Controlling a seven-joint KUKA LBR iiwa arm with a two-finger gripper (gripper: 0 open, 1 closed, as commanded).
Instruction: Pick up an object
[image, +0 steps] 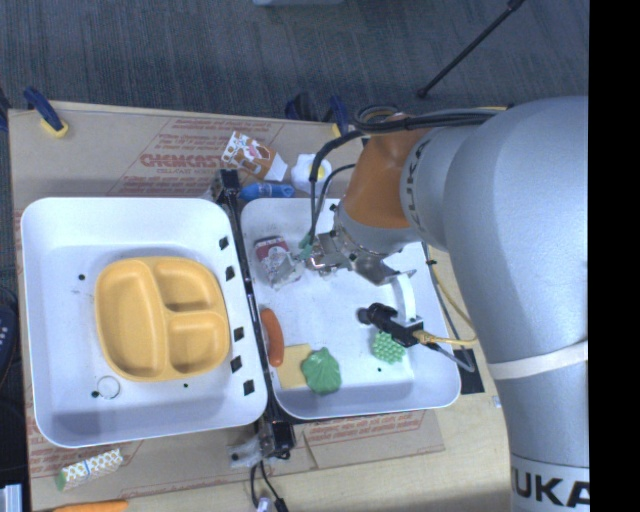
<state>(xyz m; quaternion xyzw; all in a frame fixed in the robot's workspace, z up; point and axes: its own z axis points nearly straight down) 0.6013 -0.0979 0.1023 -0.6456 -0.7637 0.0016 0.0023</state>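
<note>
Gripper (310, 255) hangs over the right bin (440, 385), beside a clear red-labelled packet (272, 256) at its nine o'clock; I cannot tell its state. Green lump (321, 370), orange sausage (272, 338) lie toward six o'clock. Yellow tray (160, 318) fills the left bin (45, 300).

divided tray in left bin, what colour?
Yellow. The divided tray sits in the left bin, plain in the camera view.

Blue clamp (45, 113) on cardboard-covered bench (150, 155), small carton (246, 153) nearby.
</note>
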